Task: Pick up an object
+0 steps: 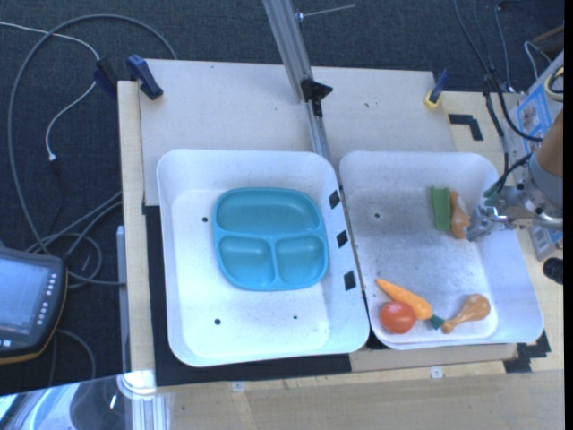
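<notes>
In the right bin [510,267], along its near edge, three toy foods lie close together: a red tomato [397,317], an orange carrot [405,295] that touches the tomato from the far side, and to the right of them a tan chicken drumstick [469,311] lying tilted. The left bin [179,240] holds a blue divided plate [269,238] – it has one long compartment on the far side and two smaller ones on the near side. Farther in the right bin, near its right wall, a green flat piece [440,208] lies just beside a brown-orange piece [457,219]; what these two are I cannot tell exactly. The gripper [483,222] hangs low at this brown-orange piece, just on its right – whether it is apart or together I cannot tell, and no object is seen between it. Beyond the bins, a grey metal pole [285,25] rises over the bench [233,106].
</notes>
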Controlling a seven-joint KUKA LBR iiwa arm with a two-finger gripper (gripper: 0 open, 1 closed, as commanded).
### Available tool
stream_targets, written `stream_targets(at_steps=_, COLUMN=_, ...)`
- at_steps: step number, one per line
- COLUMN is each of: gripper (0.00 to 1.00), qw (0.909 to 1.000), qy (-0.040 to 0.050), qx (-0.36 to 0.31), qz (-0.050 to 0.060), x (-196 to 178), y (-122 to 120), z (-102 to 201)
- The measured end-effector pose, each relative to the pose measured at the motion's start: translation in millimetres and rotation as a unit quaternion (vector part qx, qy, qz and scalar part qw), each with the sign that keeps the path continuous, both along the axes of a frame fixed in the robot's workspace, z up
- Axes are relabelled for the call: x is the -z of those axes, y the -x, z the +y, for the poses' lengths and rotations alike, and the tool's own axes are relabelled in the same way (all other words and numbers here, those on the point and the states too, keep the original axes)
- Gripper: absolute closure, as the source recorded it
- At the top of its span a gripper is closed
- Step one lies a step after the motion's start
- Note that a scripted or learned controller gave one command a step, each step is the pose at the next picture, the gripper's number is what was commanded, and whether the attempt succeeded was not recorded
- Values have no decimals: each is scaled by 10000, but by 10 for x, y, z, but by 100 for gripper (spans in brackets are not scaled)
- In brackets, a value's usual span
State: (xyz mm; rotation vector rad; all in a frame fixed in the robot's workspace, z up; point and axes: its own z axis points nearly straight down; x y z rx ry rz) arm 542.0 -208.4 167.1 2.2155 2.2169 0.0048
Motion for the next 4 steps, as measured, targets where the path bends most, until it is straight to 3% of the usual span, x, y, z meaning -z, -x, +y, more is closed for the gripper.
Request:
stream_targets(at_steps=2, gripper=100, qw=10000, qy=-1, qx=-8, qz=0, x=-978, y=59, z=-39)
stream_targets(at_steps=4, gripper=100, qw=10000, qy=-26, qx=-36, qz=27, x=-887, y=-123, z=1070)
